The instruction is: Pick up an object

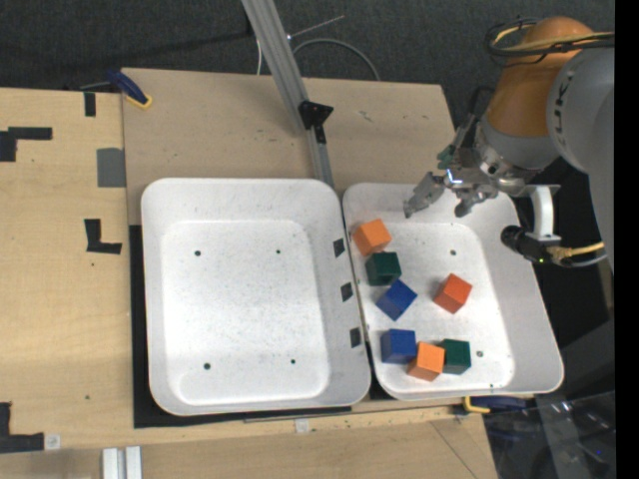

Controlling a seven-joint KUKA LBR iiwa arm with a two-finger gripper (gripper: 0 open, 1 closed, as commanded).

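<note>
Seven cubes lay in the right bin (519, 352): three orange, two blue, two green. Nearest sat a blue cube (398, 344), an orange cube (428, 360) and a green cube (456, 355), clustered together. Beyond them were a second blue cube (396, 298) and a reddish-orange cube (452, 292), then a dark green cube (382, 267) and another orange cube (373, 235). The left bin (160, 297) stood beside it. Farthest, the gripper (442, 199) hung over the right bin's far edge, fingers spread, grasping nothing
</note>
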